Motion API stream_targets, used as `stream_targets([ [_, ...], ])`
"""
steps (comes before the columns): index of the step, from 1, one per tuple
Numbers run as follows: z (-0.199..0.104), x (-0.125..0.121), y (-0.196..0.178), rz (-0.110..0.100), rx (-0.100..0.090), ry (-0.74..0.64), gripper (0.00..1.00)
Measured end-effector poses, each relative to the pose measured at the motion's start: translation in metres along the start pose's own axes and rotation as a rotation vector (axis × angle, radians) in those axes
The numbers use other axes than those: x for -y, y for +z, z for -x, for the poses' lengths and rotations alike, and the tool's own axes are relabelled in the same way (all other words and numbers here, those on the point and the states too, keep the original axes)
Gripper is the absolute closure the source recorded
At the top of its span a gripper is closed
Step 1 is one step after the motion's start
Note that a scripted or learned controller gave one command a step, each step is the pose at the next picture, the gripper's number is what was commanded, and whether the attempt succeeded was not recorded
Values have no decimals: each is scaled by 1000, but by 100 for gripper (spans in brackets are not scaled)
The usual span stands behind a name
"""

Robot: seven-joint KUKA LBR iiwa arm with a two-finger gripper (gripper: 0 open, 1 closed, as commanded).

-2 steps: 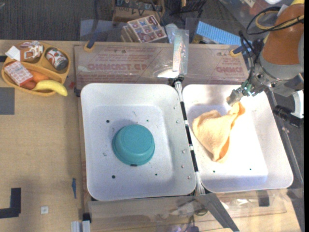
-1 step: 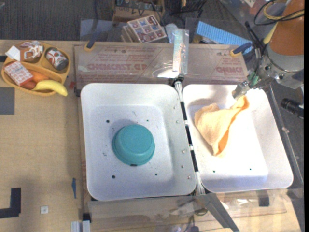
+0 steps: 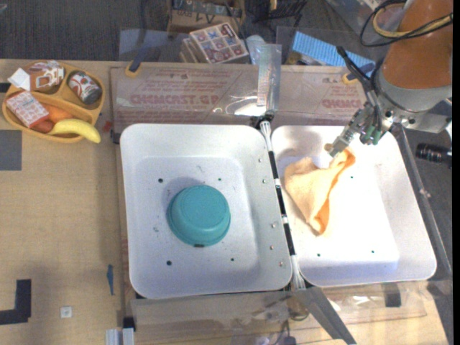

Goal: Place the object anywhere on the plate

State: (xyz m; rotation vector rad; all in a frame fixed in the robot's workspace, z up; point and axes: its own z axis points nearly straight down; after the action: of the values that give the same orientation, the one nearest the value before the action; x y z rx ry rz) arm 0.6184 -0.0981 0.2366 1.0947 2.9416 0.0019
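Object: an orange-yellow cloth (image 3: pixel 313 190) lies crumpled in the right bin (image 3: pixel 402 257), in its left half near the wall it shares with the left bin (image 3: pixel 144 264). One corner of the cloth is drawn up toward the bin's far edge.
Plate: the teal round dish (image 3: pixel 199 215) sits near the middle of the left bin. It looks upturned, dome side up, though I cannot be sure from this angle. Nothing lies on it.
Hand: the hand (image 3: pixel 343 149) hangs over the far part of the right bin, at the raised corner of the cloth. The fingers seem to pinch that corner, since the fabric rises in a peak to meet them.
Arm: the grey arm with its orange band (image 3: pixel 420 20) reaches in over the bench's far right corner.
Done: by my judgement, only the grasp has been made, and a light one, at a corner.
Left: the cloth must be lifted clear of the right bin, carried across the shared wall, and let down on the dish.
Risk: a corner pinch may slip as the bulk of the cloth comes off the bin floor.
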Motion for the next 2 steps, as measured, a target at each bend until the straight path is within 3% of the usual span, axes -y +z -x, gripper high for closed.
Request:
stream_targets([
  [2,-81,-60,3,2,0,-712,100],
])
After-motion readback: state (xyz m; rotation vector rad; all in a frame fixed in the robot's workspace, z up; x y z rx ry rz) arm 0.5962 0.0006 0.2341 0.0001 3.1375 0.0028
